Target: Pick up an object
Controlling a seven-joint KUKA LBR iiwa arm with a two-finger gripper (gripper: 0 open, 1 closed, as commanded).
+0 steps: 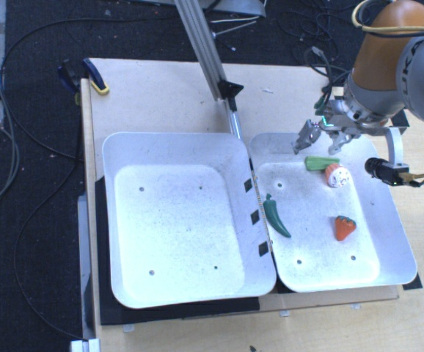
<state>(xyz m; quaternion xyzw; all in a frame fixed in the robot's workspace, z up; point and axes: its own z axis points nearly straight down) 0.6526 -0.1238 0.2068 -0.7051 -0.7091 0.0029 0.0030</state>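
My gripper [319, 141] hangs over the far edge of the right bin [388, 262], its fingers spread open with nothing between them. Just below and right of it lies a radish-like toy [331, 171] with a green stalk and a white and red head. A green chili pepper [276, 216] rests near the bin's left wall. A red strawberry [344, 227] sits toward the bin's right side.
The left bin [117, 160] lies beside the right one. A slanted metal pole [201, 39] runs from the top of the view down to the gap between the bins. Cables trail over the dark floor around the bench.
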